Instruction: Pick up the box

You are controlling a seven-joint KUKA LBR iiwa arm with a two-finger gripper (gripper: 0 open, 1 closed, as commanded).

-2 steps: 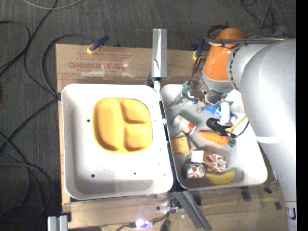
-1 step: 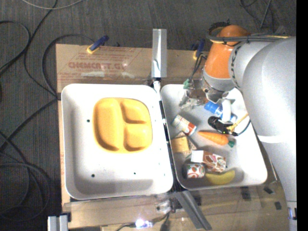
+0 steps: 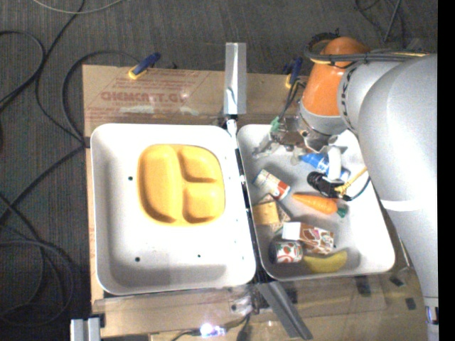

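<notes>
While the box (image 3: pixel 266 212) lies on the floor of the right bin (image 3: pixel 370 258), apart from the robot, we judge the task barely begun. The box is a small brown carton against the bin's left wall, about midway between its far and near ends. A small bottle with a red end (image 3: pixel 273 184) lies just beyond it on the far side, and a white card (image 3: pixel 291 230) lies just on its near side.

The grey arm (image 3: pixel 398 119) reaches in from the right. Its gripper (image 3: pixel 282 136) hangs over the far left part of the same bin, with the bottle between it and the box. We cannot tell whether the jaws are spread or pressed together, and no item looks lifted.

Other things crowd this bin: a carrot (image 3: pixel 317 203) to the right of the box, and a can (image 3: pixel 286 251) and a banana (image 3: pixel 326 261) along the near wall. The left bin (image 3: pixel 114 261) holds a yellow divided tray (image 3: pixel 182 183). Both bins sit on a desk (image 3: pixel 114 98) covered in brown cardboard.

By our reckoning every step remains: moving nearer to stand above the box, descending, gripping it, and lifting it clear of its close neighbours.
</notes>
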